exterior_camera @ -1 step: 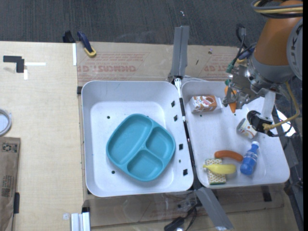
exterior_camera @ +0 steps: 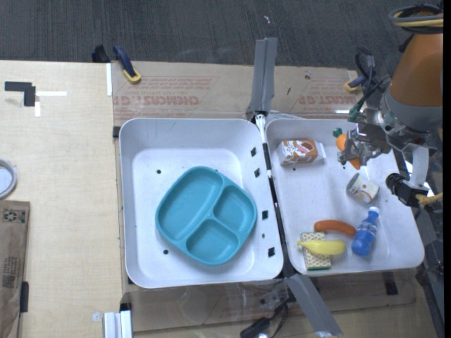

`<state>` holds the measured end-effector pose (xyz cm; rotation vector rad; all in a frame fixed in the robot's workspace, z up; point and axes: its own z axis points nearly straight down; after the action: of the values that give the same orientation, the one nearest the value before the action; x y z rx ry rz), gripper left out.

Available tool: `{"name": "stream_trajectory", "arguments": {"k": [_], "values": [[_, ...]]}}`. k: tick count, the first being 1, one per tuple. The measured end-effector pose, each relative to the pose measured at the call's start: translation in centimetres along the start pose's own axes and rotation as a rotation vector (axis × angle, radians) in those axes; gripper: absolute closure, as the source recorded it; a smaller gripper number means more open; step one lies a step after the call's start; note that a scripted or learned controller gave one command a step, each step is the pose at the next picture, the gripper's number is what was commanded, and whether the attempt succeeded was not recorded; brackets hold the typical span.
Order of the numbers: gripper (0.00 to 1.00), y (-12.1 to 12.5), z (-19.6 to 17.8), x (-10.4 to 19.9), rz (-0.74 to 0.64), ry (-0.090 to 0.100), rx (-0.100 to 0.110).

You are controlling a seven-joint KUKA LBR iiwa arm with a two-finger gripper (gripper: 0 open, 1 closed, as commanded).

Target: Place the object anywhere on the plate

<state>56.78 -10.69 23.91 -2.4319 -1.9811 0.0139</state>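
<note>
A small orange object (exterior_camera: 343, 144), likely light and smooth, is seen against the gripper (exterior_camera: 354, 153), well right of the blue three-compartment plastic plate (exterior_camera: 205, 215); whether it is gripped cannot be told.

Arm: I reach in from the right, orange band high at the frame's right edge.
Wrist: angled down and leftward.
Gripper (exterior_camera: 350, 153): mine, low at the arm's end; dark hardware, detail unclear.
</note>
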Motion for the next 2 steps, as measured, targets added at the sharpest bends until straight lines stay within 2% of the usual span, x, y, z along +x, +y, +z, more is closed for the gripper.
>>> {"name": "stream_trajectory", "arguments": {"k": [1, 2], "values": [[1.0, -3.7, 5.2, 7.4, -0.188, 0.001, -0.001], [1.0, -5.1, 5.1, 15.1, -0.195, 0.0, -0.004]]}}
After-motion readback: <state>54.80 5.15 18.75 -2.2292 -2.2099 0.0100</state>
